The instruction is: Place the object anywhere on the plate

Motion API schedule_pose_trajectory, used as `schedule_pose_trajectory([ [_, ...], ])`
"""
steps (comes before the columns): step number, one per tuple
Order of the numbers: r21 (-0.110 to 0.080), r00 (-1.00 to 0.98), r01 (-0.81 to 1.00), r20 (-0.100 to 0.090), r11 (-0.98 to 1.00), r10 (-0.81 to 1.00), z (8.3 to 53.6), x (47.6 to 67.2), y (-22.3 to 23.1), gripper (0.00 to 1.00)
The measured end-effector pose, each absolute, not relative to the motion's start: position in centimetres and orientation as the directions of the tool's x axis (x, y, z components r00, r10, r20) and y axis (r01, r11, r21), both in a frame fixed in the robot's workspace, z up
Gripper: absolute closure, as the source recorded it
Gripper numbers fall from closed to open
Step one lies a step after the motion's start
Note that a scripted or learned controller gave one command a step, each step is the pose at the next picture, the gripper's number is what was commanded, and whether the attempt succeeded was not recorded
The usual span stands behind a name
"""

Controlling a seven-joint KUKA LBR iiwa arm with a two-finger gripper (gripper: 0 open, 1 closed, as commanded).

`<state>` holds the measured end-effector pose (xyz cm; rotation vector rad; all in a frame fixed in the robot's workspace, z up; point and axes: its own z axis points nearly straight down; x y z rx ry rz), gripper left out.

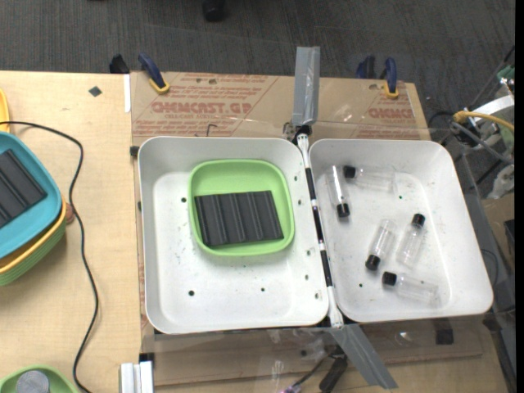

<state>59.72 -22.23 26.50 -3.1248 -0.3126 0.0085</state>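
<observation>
Camera view: clear black-capped tubes (378,246)

Cardboard sheet (270,105) under both bins, held w/ blue-orange clamps (152,73) at back edge. Stacked teal and yellow-green trays (24,211) at far left on wood bench (65,318); black cable (82,244) runs beside them. Grey carpet (327,15) behind.

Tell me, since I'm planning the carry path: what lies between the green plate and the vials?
The camera view shows bare white bin floor, then the two bins' adjoining rims, between the green plate and the vials.
</observation>
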Motion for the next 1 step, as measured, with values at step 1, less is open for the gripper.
schedule_pose_trajectory([
  [1,-0.002,0.980,0.197,-0.005,-0.980,0.197,26.85,58.43,-22.24,0.00],
])
